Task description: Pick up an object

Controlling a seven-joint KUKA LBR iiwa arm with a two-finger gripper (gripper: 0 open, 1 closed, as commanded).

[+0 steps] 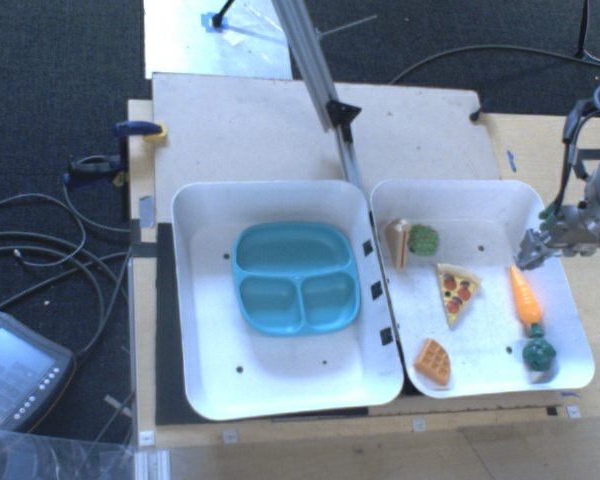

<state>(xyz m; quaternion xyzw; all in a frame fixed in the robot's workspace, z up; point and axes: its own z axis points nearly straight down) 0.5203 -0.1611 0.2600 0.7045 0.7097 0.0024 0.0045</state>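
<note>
orange carrot (526,299) lies just below the end effector (533,251).

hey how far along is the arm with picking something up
Nothing is picked up yet. The carrot, pizza slice, waffle and broccoli all lie in the right bin. The gripper hovers just above the carrot's top end. Descending, grasping and lifting remain.

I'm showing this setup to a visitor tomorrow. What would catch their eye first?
Probably the teal three-compartment plastic tray, alone in the left white bin. Next, the bright toy foods scattered in the right white bin: an orange plastic carrot near the right wall, a pizza slice mid-bin, a waffle at the front. The grey gripper hangs just above the carrot's tip.
</note>
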